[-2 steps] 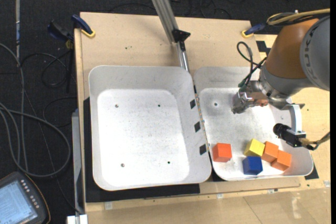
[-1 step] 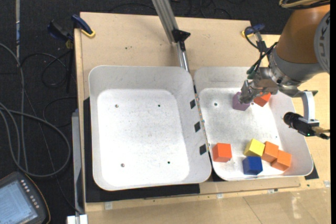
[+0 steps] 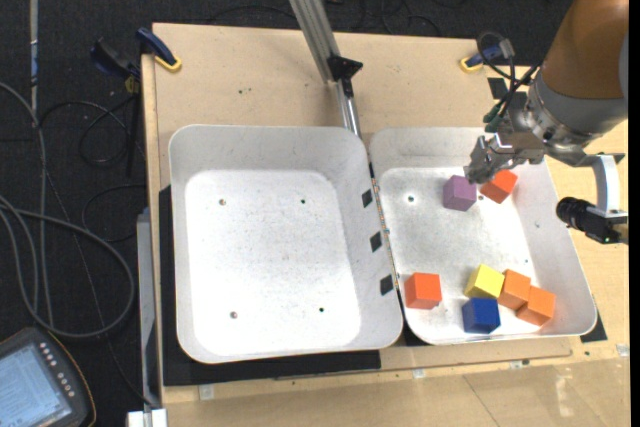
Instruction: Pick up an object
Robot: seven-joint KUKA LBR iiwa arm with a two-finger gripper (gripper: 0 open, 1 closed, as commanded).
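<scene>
Camera view, the one you've got. Arm comes in from the right, over the far part of the right bin. Gripper sits low at the far end of that bin, right at two cubes: purple cube just to its near left, red-orange cube just to its near right, partly tucked under the gripper. You can't tell whether the claw is spread or closed, and you can't tell if it touches either cube. Nothing is visibly pinched, so don't log a hold.

Purple cube and red-orange cube lie close together on the bin floor; whether they touch is unclear.

Other pickable things are all in the right bin's near part. Orange cube sits alone on the near left. Yellow cube is to its right, with blue cube just nearer than it, looking in contact. Two more orange cubes huddle just right of the yellow one, near the right wall.

Left bin lies beside the right one, rims meeting in the middle. Both rest on the bench. Clamps at the far corners: left clamp, right clamp. Metal pole slants down to the far edge between the bins. Screen on the floor, near left, cables around it.
</scene>
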